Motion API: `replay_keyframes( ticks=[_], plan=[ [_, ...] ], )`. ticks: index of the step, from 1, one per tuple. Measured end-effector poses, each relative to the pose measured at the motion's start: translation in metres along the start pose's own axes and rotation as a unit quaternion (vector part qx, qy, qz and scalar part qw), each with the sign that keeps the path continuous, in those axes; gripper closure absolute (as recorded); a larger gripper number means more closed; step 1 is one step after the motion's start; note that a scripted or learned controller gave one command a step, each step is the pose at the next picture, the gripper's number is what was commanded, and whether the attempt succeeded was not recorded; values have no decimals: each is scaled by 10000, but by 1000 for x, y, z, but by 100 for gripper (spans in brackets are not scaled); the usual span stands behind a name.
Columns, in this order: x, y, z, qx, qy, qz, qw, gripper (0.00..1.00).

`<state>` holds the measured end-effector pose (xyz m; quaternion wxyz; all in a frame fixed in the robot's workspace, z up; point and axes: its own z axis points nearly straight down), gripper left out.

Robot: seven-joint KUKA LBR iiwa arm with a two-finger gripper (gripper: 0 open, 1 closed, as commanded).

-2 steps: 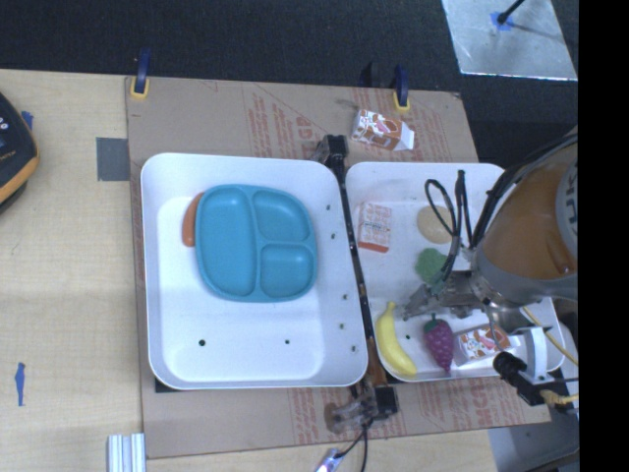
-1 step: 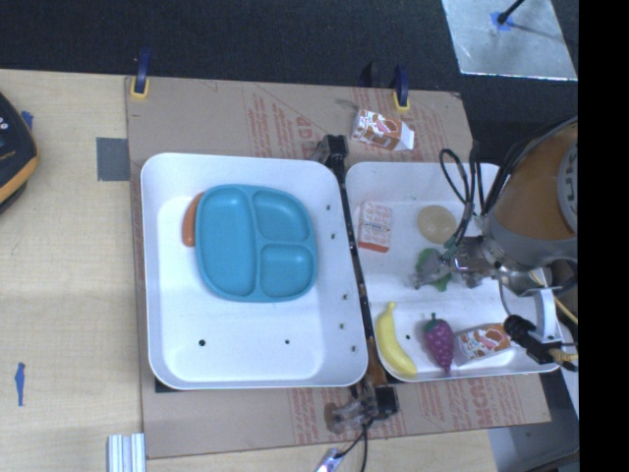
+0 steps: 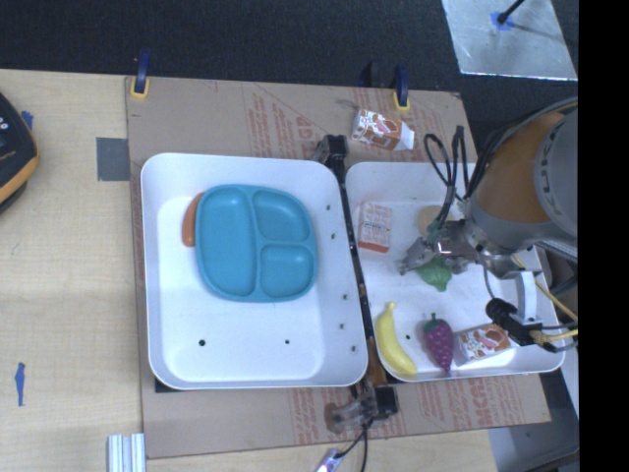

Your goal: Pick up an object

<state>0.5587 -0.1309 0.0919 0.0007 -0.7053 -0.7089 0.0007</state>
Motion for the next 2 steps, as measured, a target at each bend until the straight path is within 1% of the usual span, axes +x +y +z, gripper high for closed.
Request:
replay_keyframes(
  ticks=[1,2],
  plan=[
    [-1,0,-10,4,0,-9,10000,100],
    [-1,0,-10,6,0,-10,10000,0]
  ],
)
